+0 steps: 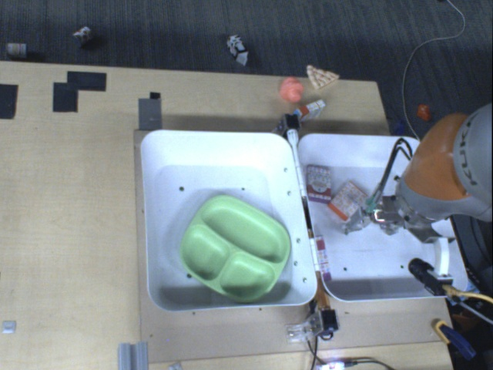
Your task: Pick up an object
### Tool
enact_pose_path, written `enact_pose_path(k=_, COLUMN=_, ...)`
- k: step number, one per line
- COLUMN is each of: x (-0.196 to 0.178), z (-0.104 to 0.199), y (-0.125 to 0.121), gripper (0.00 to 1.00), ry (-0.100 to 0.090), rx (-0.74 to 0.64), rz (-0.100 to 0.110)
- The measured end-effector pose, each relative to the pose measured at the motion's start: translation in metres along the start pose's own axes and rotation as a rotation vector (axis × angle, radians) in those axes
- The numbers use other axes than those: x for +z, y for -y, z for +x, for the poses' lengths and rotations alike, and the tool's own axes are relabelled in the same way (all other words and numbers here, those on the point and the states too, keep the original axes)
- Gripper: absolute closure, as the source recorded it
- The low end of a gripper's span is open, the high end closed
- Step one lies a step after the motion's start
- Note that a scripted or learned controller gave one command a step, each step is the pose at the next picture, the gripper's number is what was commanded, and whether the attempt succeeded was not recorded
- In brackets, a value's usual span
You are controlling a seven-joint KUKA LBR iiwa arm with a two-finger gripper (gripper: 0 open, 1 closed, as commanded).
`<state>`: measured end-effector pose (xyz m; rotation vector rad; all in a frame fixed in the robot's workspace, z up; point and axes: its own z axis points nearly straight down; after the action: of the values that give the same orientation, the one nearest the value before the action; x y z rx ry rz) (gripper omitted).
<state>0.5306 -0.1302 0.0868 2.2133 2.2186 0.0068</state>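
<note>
Overhead, the wooden bench (69,206) meets dark carpet (192,14) (pincer (360,220) grip: cannot tell).

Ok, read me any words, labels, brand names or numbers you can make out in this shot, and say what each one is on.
No text here is legible.
Small printed packet in the right bin: reddish and white print, too blurred to read.
Clear wrapped item beside it, with an orange edge: no print I can make out.
Green divided tray in the left bin: no markings.
</note>
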Motion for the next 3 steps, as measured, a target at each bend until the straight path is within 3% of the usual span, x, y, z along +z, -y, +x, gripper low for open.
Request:
enact_pose_path(k=1, x=-0.001, z=0.042, y=0.04, gripper=0.0, ry=0.001, rx=0.0, rz=-0.005)
enact_pose_path(k=2, x=0.0, z=0.045, y=-0.018, gripper=0.0, ry=-0.001, rx=-0.002, rz=-0.002)
enact_pose_path(k=3, x=-0.012, z=0.045, y=-0.02, gripper=1.0, ry=0.0, rx=-0.006, rz=-0.007)
